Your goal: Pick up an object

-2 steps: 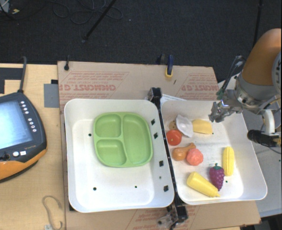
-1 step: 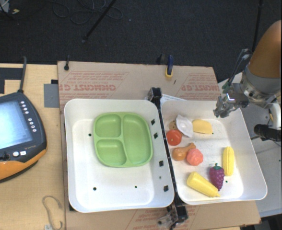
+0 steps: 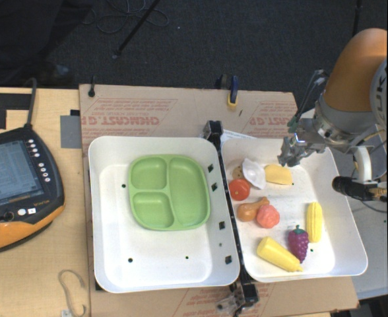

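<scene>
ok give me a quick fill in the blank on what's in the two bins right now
1. The green divided plate lies in the ____ bin as the camera sees it.
2. The plate has ____ compartments.
3. The gripper hangs over the right bin, next to a wedge coloured ____.
4. The bunch of grapes is coloured ____.

Missing words: left; three; yellow; purple

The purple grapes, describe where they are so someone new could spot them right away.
Look in the right-hand white bin, toward its near right corner. The toy purple grapes lie there between a yellow corn cob and a yellow wedge. It is the one dark purple piece, topped with a green stem.
</scene>
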Motion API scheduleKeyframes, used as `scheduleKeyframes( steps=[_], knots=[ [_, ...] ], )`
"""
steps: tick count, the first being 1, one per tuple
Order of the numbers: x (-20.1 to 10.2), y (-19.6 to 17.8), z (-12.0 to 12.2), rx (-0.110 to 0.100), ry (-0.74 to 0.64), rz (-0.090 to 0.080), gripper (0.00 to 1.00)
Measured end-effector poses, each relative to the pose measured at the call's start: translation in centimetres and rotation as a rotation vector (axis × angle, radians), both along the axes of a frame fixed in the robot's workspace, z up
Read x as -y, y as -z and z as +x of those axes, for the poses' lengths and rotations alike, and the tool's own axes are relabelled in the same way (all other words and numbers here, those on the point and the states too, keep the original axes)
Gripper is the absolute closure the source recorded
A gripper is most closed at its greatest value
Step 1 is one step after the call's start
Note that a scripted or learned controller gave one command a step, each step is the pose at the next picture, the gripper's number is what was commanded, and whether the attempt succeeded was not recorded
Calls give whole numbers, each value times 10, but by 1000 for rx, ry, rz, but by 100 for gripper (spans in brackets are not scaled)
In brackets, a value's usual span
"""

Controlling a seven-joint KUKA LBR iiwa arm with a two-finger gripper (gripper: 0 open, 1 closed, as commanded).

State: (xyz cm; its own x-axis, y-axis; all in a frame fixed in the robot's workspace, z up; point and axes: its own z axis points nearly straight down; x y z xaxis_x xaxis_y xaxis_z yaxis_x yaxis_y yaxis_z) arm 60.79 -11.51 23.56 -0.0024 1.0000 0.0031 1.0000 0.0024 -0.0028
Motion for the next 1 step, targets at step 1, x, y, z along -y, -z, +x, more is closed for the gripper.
scheduleKeyframes(
  steps=[1],
  knots=[
    [-41,0,-30,-2,1,-1,100]
  ],
)
